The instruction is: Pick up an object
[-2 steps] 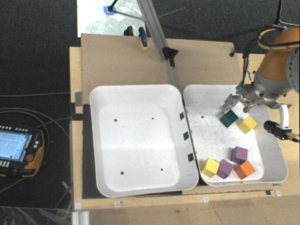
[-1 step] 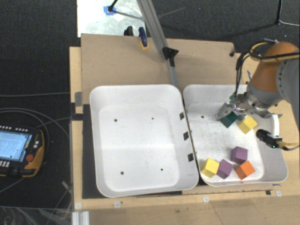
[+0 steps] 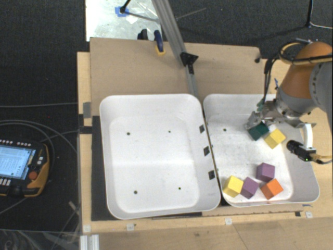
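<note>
Reaching in over the right bin (image 3: 312,189), the tool (image 3: 258,123) hangs low at that bin's far side, its metal fingers directly over a dark green block (image 3: 257,133). The block's top edge is hidden under the fingertips, so contact looks likely, but whether the fingers are spread or pressed together cannot be told from this angle, nor whether the block sits between them.

The green block is a small cube lying slightly turned on the bin floor. Just beside it, on the side away from the left bin (image 3: 153,155), a yellow block (image 3: 274,138) touches or nearly touches its corner.

Nearer the front rim, well apart from the tool, four more cubes cluster: a yellow one (image 3: 233,185), a purple one (image 3: 250,187) just beside it, another purple one (image 3: 265,171) behind, and an orange one (image 3: 271,188) at the end.

The grey arm with its orange band (image 3: 301,82) rises behind the tool. Both bins rest on the brown tabletop (image 3: 218,72).
</note>
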